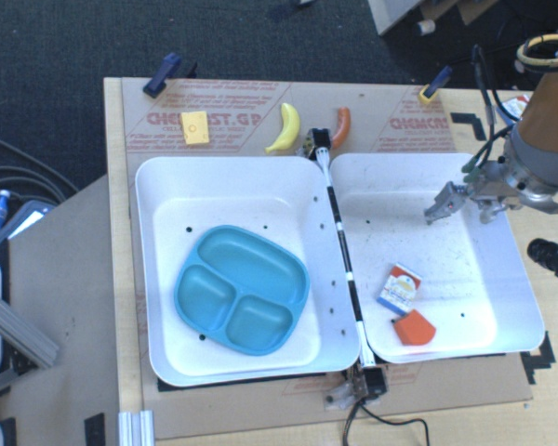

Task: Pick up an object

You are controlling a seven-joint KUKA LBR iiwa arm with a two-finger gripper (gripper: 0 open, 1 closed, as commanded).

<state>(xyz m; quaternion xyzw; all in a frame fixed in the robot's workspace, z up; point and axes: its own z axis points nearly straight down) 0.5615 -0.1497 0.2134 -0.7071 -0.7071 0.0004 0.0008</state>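
In the right bin [502, 342] a small blue-and-white carton [399, 289] lies near the front middle. An orange block [414, 328] sits just in front of it, almost touching. My gripper [465, 210] hangs over the bin's back right part, well behind and to the right of both. Its fingers [443, 204] are spread open with nothing between them. A blue divided plate [242, 289] lies flat in the left bin [158, 193].
Behind the bins, on the brown board, lie a yellow banana [284, 128], an orange carrot-like piece [340, 126] and a yellow square tile [194, 128]. A black-and-white strip [339, 240] runs along the divide between the bins. Cables hang beside the arm at right.
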